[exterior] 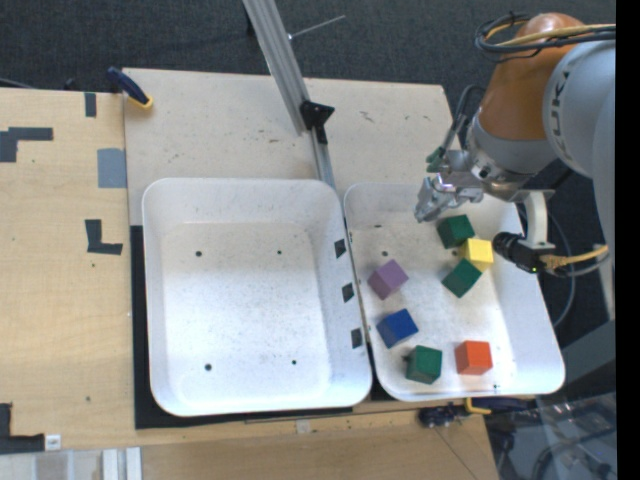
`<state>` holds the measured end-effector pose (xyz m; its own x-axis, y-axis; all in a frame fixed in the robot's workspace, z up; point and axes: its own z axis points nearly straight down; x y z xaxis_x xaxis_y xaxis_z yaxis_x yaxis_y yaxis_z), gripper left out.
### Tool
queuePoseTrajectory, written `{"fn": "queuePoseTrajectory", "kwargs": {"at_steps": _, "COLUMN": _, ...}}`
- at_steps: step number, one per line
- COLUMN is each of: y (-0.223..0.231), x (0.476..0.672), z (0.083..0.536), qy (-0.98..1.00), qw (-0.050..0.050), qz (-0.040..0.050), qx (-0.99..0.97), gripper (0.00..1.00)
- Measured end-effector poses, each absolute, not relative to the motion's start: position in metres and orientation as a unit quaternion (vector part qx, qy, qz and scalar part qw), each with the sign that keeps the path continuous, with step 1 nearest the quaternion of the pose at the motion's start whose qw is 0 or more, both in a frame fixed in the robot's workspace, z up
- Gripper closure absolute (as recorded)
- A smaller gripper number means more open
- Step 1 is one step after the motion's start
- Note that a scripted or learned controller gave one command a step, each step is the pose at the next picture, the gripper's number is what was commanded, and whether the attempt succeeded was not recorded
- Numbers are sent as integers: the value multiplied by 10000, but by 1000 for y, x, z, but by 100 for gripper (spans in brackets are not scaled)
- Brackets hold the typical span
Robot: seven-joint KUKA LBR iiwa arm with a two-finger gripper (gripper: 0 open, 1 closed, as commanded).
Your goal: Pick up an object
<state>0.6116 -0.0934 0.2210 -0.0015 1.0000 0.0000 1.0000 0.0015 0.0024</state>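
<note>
Bench top is pale wood with two white bins side by side: left bin (240,298) and right bin (530,348), which holds seven blocks. Those are a purple block (388,278), blue block (397,327), green block (424,364) near the front, orange block (474,357), plus a yellow block (480,252) touching two more green blocks (456,231) and (461,278) toward the back right. Gripper (432,203) sits low over the right bin's back edge just left of the upper green block, nothing visibly between the fingers, and can't tell how far apart they are.
</note>
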Motion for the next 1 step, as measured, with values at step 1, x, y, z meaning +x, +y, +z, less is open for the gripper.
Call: {"fn": "queuePoseTrajectory", "kwargs": {"at_steps": 1, "y": -43, "x": 626, "z": 215, "qy": 7092, "qw": -9, "qz": 1, "qx": 7050, "gripper": 100}}
